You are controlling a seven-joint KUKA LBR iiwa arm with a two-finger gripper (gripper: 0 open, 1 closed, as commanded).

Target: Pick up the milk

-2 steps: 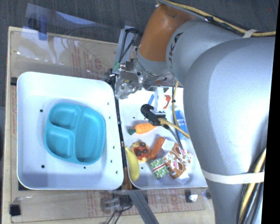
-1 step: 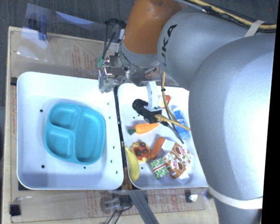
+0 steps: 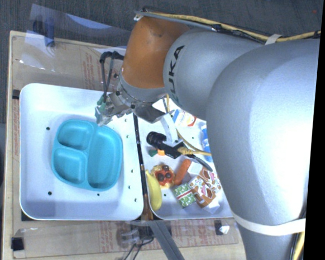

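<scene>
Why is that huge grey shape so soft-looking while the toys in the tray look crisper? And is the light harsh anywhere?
In the camera view, the grey arm sits nearest the lens, so it blurs and hides much of the right bin; the blue divided plate and banana look sharper. Lighting is soft and even, with mild sheen on the arm and the left bin, and faint shadows.

Arm stretched in from right.
Grey arm (image 3: pixel 253 117) filled the right side, orange band (image 3: pixel 149 50) above the wrist; gripper (image 3: pixel 103 115) pointed down at the left, low.
</scene>
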